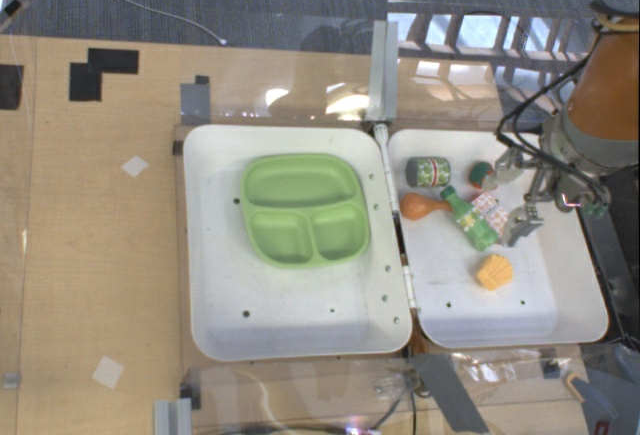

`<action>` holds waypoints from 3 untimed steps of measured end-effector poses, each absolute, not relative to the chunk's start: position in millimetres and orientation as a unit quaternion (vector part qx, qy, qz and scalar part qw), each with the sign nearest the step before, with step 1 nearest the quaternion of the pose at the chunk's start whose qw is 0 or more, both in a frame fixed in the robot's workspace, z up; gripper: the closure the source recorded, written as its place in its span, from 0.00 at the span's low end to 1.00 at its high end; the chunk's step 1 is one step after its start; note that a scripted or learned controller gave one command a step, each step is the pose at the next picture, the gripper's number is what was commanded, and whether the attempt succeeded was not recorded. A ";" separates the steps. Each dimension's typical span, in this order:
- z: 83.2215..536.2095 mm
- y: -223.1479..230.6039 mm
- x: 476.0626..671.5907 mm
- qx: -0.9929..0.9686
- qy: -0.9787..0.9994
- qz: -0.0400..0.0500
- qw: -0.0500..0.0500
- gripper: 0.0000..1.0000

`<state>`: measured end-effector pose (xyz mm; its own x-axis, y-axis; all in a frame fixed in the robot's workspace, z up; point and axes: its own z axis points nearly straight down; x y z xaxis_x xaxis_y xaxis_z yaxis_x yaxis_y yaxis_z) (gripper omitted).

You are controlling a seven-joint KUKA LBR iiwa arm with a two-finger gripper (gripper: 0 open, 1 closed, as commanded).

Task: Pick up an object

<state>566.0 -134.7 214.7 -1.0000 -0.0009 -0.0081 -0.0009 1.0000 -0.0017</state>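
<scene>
Bottle (468, 217), green, small, lying in right bin (560, 323) beside open, empty fingers (524, 200): likely light, stiff, slippery plastic, prone to roll; grip across its body.

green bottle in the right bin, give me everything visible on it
The small green plastic bottle lies on its side on the floor of the right white bin, running diagonally, one end up-left by the orange drumstick-shaped toy, the other down-right. A white-and-pink label sits beside or on its right flank; I cannot tell which. The gripper hangs just to its right, not holding it.
</scene>
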 end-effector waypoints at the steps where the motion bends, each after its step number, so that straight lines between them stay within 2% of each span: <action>1: 99.3 -102.5 582.7 -0.147 0.989 -0.002 0.006 0.00; 2: 110.9 -100.3 585.1 -0.150 0.989 -0.002 0.010 1.00; 3: 188.7 -32.7 615.0 -0.008 1.000 0.001 0.007 1.00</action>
<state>615.0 -32.7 188.7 -0.9998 -0.0161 -0.0135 -0.0162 0.9999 0.0014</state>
